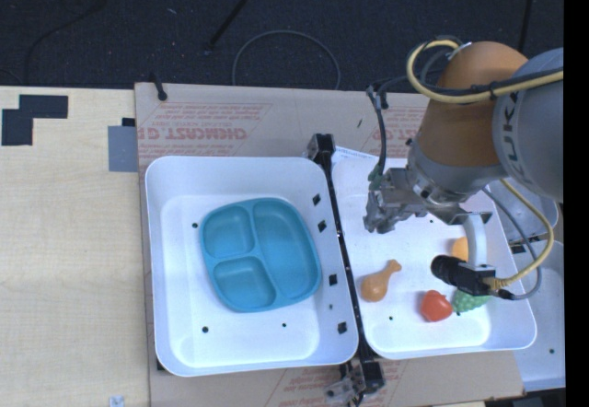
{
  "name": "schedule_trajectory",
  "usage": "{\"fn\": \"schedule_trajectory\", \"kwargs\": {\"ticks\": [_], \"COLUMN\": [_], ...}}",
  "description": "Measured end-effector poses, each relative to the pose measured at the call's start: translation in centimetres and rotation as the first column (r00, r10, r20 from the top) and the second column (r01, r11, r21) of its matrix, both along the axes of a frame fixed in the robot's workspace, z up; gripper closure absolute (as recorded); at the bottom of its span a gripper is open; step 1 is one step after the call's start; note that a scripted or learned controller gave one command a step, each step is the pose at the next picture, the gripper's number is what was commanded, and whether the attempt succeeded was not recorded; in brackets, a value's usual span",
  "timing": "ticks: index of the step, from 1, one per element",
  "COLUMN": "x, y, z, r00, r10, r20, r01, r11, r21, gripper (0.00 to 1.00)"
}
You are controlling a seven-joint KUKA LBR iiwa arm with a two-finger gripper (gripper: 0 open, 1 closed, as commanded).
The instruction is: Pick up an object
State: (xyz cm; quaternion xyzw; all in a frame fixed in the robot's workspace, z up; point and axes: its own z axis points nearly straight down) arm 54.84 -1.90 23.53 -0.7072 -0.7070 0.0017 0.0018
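**Gripper low in the right bin, toys lying apart from it**

An orange toy chicken drumstick (pixel 379 281) lies on the floor of the right bin (pixel 433 345), near the divider between the two bins. To its right sits a red toy strawberry with a green leafy top (pixel 439 305), and a small orange piece (pixel 458 250) shows partly behind a white and black fitting on the arm. The gripper (pixel 378 216) hangs above the bin's upper left part, up and apart from the drumstick; nothing shows between its fingers, and whether they are spread or closed cannot be told from this angle. The grey arm (pixel 479 133) with its orange band reaches in from the right. The left bin (pixel 170 212) holds a blue three-compartment plate (pixel 259 253), lying flat.
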Motion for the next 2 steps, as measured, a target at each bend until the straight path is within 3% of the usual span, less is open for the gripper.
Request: {"fn": "schedule_trajectory", "kwargs": {"ticks": [2], "x": [1.4], "y": [9.6], "z": [0.6], "r00": [1.0], "r10": [0.003], "r20": [0.001], "r01": [-0.003], "r11": [1.0], "r21": [0.0], "gripper": [1.0]}}
